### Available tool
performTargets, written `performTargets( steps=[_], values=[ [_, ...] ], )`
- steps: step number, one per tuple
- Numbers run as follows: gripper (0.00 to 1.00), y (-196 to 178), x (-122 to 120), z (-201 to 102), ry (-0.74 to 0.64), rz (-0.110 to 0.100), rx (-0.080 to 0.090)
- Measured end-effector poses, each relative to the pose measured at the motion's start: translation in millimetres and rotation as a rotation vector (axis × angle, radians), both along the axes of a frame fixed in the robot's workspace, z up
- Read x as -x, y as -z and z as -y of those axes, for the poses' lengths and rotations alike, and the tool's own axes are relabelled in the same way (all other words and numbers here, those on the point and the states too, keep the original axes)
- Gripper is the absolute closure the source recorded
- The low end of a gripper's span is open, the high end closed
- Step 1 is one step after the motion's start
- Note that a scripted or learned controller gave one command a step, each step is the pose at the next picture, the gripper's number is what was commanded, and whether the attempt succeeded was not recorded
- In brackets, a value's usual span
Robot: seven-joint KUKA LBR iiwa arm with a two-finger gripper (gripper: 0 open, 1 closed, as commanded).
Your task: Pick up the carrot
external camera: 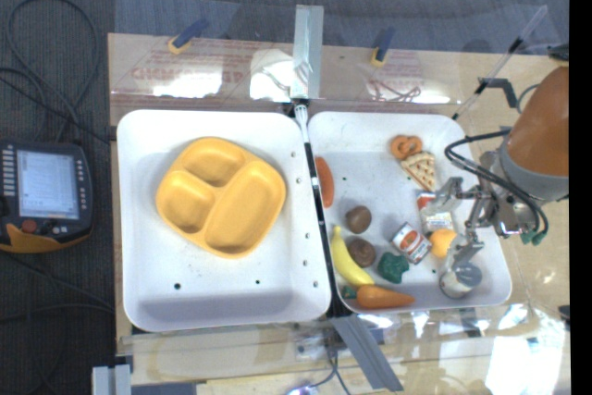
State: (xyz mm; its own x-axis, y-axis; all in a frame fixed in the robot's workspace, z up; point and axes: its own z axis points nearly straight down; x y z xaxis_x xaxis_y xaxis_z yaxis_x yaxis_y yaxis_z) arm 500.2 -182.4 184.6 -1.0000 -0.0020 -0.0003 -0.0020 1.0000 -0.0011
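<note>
Wooden bench (231, 69) carries two white bins; left bin (148, 291) has a yellow divided plate (220, 195), right bin (370, 129) has the toy food. Carrot (383, 297) lies flat at the near edge of the right bin, just right of the banana (346, 262) and touching or nearly touching the green broccoli piece (393, 267) w/ the near wall right behind it. Gripper (460, 240) sits over the bin's right side, near an orange fruit (443, 240) and a small can (410, 240), apart from the carrot. Can't tell if the claw is released or clenched; nothing visibly in it.

To do it well, I'd judge: shift left & toward the near wall, line the jaws across the carrot's narrow width, come straight down at mid-body. Tight spot, so clipping the wall or broccoli is the risk.
</note>
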Motion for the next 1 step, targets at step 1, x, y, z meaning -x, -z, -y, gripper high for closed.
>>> performTargets(
  steps=[1],
  values=[
    [0.0, 90.1, -24.9, 15.8, -0.029, 0.009, 0.004]
  ],
)
